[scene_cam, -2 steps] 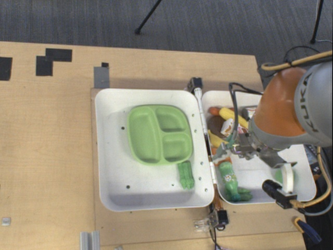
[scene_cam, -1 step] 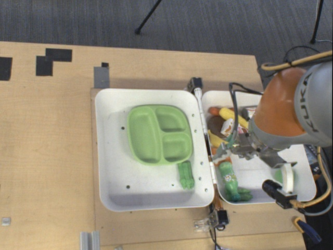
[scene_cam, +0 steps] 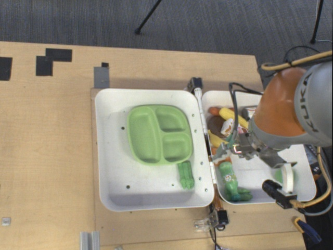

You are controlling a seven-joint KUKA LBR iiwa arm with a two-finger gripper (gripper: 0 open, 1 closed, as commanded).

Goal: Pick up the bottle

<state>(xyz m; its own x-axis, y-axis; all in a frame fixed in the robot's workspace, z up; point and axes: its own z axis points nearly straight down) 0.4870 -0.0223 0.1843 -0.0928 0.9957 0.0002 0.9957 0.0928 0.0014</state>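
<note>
over the left half of the right-hand bin (scene_cam: 260, 173), the gripper (scene_cam: 227, 146) hangs low above the clutter. its tip is lost against the wrist's metal parts and the things under it, so i cannot tell whether it is spread or pressed together, and nothing shows as held in it. just beside it, toward the bin's front left corner, lies the bottle (scene_cam: 229, 177), green, on its side, with a pale spot on its body and a bluer end toward the front wall. whether that end is its cap or a separate thing i cannot tell. it looks like a small plastic bottle, so probably light and fairly stiff, but smooth and round, apt to roll or squirt out of a pinch near either end. the best hold is likely across the middle of the body, squeezing its narrow width. the bin wall close on its left leaves little room on that side. behind the gripper, near the bin's back left corner, sit a yellow thing (scene_cam: 229, 113) and some brown things (scene_cam: 215, 124), well apart from the bottle. across the shared wall, the left-hand bin (scene_cam: 112, 155) holds a green divided plate (scene_cam: 158, 134) with a small green piece (scene_cam: 186, 175) just beside its front right corner.
</note>
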